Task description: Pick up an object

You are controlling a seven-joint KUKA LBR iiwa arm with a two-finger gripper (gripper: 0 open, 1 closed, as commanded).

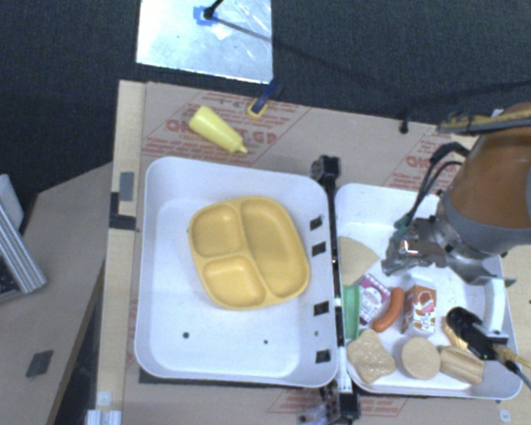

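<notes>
Gripper (410, 253) over right bin (504, 369), finger state cannot tell | sausage (388, 310) just below it, long axis tilted, upper end pointing up-right

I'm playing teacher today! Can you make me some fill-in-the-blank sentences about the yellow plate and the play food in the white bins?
The yellow plastic divided plate lies in the ____ white bin in the camera view.
This plate has ____ compartments.
The orange toy sausage lies in the ____ white bin.
The yellow toy squeeze bottle lies ____ both bins, on the cardboard.

Missing words: left; three; right; outside
</notes>
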